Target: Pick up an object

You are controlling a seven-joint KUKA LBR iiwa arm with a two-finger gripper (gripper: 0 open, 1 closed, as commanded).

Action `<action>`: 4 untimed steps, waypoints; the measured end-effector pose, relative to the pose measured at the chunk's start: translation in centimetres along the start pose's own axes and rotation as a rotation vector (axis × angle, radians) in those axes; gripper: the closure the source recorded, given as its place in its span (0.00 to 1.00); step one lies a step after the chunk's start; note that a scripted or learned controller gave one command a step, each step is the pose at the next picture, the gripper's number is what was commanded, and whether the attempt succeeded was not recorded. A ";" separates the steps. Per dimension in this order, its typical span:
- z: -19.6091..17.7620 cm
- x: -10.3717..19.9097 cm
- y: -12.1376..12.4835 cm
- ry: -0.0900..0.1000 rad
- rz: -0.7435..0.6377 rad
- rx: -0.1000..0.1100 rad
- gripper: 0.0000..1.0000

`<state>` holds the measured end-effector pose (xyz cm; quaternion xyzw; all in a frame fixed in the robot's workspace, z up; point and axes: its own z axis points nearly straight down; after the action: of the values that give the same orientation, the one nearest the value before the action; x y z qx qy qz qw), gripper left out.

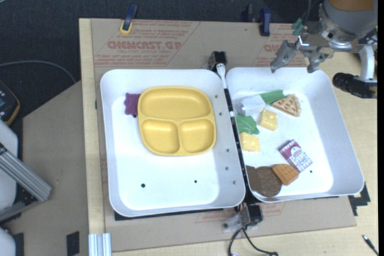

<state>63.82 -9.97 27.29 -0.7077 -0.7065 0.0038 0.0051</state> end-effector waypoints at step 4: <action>13.5 -0.4 2.0 -0.001 -0.001 -0.005 0.00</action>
<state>65.63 -10.35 13.75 -0.7075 -0.7067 0.0023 0.0029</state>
